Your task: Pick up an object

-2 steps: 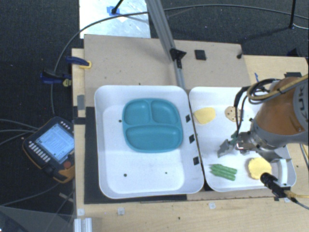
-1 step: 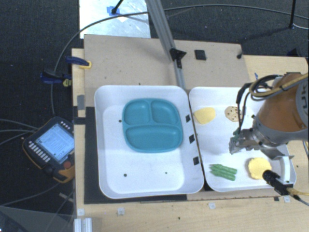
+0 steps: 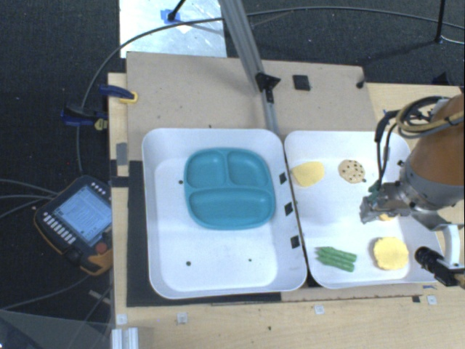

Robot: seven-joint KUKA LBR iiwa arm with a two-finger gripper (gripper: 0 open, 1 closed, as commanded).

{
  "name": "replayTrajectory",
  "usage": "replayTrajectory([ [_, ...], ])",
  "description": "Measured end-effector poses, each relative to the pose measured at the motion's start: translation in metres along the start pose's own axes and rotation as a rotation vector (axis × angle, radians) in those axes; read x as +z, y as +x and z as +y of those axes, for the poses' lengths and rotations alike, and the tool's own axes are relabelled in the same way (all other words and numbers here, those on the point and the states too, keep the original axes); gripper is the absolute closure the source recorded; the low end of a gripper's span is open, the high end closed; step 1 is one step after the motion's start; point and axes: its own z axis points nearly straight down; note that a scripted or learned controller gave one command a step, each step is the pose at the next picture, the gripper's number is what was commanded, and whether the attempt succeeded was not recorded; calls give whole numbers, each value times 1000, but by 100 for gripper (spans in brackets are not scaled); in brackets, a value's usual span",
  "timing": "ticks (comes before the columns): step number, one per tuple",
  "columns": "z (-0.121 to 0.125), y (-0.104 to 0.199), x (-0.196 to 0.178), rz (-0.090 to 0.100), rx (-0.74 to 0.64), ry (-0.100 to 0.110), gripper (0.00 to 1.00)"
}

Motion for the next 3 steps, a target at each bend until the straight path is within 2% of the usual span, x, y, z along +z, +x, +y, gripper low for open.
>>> replayTrajectory([
  [1,2,0,-24,1,-4,2,100],
  [3,31,113,-29,3,-10,4,100],
])
